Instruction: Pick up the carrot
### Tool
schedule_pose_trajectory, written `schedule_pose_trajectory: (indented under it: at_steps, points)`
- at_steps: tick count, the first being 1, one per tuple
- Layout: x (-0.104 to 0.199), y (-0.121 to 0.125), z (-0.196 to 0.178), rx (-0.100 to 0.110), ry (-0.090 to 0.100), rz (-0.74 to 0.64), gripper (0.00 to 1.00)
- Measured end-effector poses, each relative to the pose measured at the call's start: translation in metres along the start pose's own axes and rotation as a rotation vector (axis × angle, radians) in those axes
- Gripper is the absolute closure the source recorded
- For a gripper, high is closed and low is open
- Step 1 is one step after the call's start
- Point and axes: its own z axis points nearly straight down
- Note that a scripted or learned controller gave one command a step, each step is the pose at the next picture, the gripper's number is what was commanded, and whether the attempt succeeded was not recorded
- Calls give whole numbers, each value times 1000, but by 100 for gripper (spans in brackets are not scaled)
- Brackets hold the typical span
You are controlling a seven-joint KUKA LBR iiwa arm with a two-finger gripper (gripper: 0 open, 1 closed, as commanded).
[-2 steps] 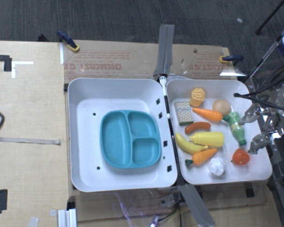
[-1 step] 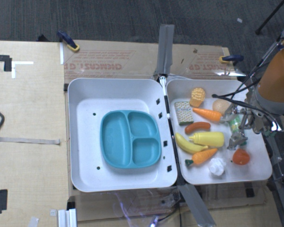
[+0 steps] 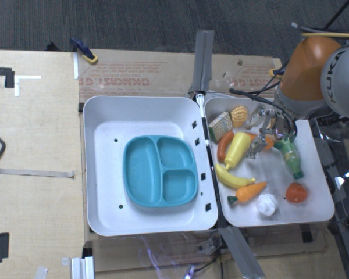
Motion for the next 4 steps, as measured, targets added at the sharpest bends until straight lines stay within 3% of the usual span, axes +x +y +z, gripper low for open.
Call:
schedule_pose_trajectory:
  at_steps: [1,2,3,4]
  points:
    - [-2,1,-11,1,-7,-4,100]
    - [23,42,-60,0,0,111,100]
    - [24,42,-60,0,0,112,0]
    - [5,-1,5,0,2,102,0]
